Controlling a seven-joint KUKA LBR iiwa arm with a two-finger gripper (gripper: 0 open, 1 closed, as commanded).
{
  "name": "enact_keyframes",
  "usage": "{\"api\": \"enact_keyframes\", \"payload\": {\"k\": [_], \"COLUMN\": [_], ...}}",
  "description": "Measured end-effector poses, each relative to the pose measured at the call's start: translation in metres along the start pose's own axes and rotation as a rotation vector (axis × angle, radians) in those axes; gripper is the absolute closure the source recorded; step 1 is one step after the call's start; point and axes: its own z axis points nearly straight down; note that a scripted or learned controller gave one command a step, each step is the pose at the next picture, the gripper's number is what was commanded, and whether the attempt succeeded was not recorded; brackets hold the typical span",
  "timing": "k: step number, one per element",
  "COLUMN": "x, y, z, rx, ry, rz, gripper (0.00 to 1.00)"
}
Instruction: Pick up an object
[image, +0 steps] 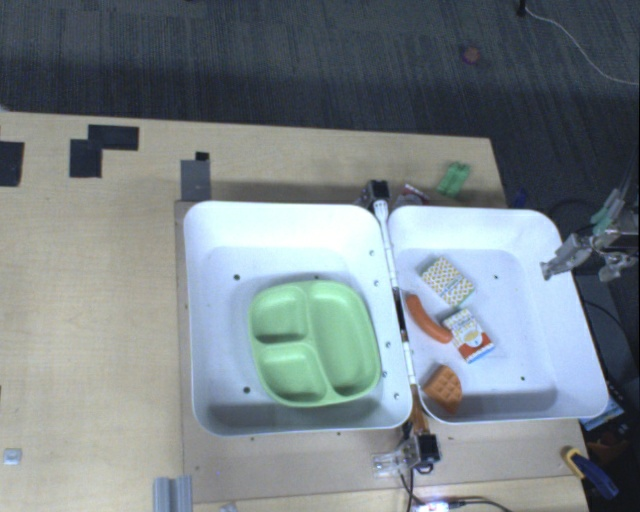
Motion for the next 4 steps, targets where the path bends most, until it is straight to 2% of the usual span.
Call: {"api": "enact_keyframes", "payload": {"k": [1,2,3,4], "x": [-0.003,-0.003,0.005,0.005], "y": [0.012,0.045,-0.006,-0.003], "z": [0.114,0.181,0.189,0.177], "rx": [0.003,-0.001,-0.004,-0.010], "ry": [0.001,0.001,-0.001,-0.003], "rz": [0.002,0.001,0.002,0.002], "gripper": [0.00,0.00,0.00,1.00]}}
